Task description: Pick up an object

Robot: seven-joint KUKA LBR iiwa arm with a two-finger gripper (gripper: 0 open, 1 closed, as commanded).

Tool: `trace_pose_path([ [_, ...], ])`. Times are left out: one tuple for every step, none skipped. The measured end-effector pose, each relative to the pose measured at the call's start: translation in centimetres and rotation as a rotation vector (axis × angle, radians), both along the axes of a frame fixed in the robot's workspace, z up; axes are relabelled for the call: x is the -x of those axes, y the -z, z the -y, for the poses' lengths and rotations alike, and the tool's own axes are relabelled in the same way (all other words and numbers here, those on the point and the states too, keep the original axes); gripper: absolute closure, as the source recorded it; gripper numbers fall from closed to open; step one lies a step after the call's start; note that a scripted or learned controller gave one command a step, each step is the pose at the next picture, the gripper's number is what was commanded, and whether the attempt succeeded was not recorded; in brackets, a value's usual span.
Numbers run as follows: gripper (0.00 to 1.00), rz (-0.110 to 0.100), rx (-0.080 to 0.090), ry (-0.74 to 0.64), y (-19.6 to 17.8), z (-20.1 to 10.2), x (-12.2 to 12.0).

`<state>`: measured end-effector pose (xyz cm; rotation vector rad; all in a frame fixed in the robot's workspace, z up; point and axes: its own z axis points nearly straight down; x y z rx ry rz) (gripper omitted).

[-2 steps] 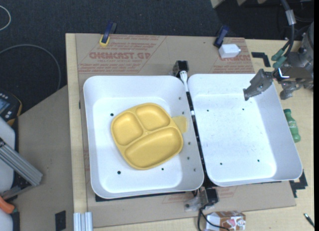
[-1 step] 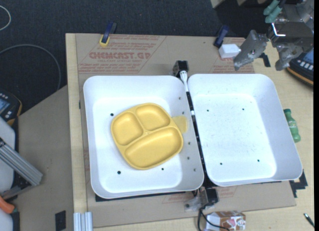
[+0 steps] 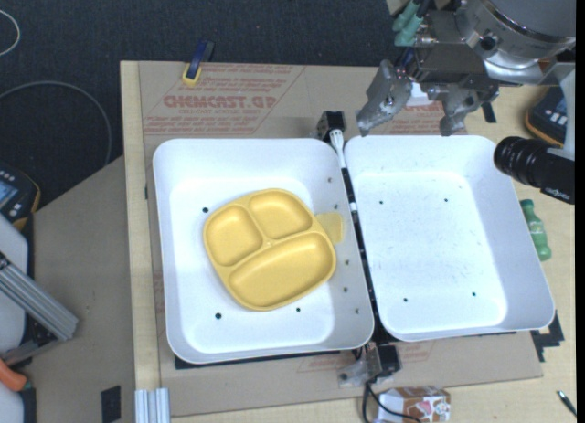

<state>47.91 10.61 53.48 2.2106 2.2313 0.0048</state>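
A yellow divided plate (image 3: 268,248) with three compartments lies flat in the left bin (image 3: 174,184), near its middle. A small pale yellow piece (image 3: 331,226) sits by the plate's right rim. My gripper (image 3: 413,114) hangs high over the far edge of the right bin (image 3: 512,293), well away from the plate. Its two fingers are spread apart, with nothing between them.
A black cylindrical device (image 3: 533,165) juts over the right bin's far right corner. A green marker (image 3: 537,230) lies outside the right rim. A yellow-and-blue clip (image 3: 196,63) rests on the cardboard behind the left bin. Clamps sit along the seam between the bins.
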Motion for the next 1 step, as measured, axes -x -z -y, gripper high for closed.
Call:
trace_pose_path([
  [0.0, -0.008, 0.003, 0.003, 1.83, -4.92, 0.06],
])
